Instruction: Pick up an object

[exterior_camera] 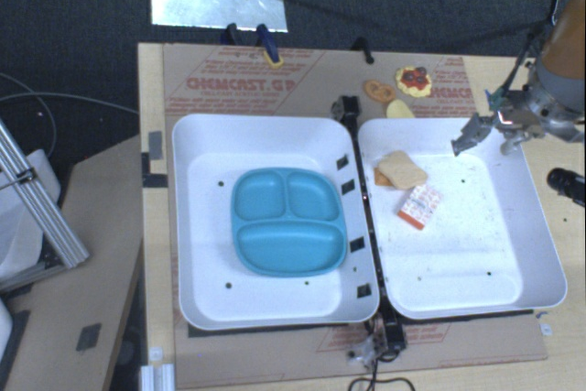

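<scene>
Right bin (540,224) holds two candidates: tan bread-like slice (400,169) near the bin's far-left corner, and a small red-and-white packet (419,207) just beside it toward the middle. They sit close, maybe touching at one corner, hard to tell. Left bin (197,197) has a blue divided plate (288,221) in the middle. Three small toy food pieces (403,89) lie on the bench beyond the bins' far edge.

Gripper (476,136) is over the right bin's far edge, above its floor, nothing between the jaws. Whether the jaws are open or closed: cannot tell, too small and blurred.

Step in hand, by my read: approach, no grasp yet. To do it well: pick one target. The packet looks the easier, since it lies further from the bin wall. Centre over it, turn the jaws across its short side, descend straight to the bin floor, close. Risk: clipping the slice or pushing the packet flat.
</scene>
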Motion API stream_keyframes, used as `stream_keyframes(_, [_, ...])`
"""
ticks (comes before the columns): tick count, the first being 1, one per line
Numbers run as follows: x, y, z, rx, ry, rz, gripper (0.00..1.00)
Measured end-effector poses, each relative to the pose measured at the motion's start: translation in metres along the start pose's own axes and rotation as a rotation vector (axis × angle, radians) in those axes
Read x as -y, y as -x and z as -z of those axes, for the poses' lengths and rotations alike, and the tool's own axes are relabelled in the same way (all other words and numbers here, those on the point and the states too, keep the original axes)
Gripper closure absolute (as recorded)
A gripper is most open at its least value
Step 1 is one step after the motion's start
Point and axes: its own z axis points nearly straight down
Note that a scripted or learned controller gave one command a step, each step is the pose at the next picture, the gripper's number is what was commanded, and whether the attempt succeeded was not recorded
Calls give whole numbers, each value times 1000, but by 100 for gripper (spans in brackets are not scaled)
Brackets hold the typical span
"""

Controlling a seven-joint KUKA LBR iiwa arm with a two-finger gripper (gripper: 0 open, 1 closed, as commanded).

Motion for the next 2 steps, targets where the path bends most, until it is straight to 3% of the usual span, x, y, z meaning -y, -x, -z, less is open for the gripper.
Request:
stream_keyframes(1, [13,15,-148,4,11,1,0])
stream_keyframes(2, [52,-62,-159,3,14,3,0])
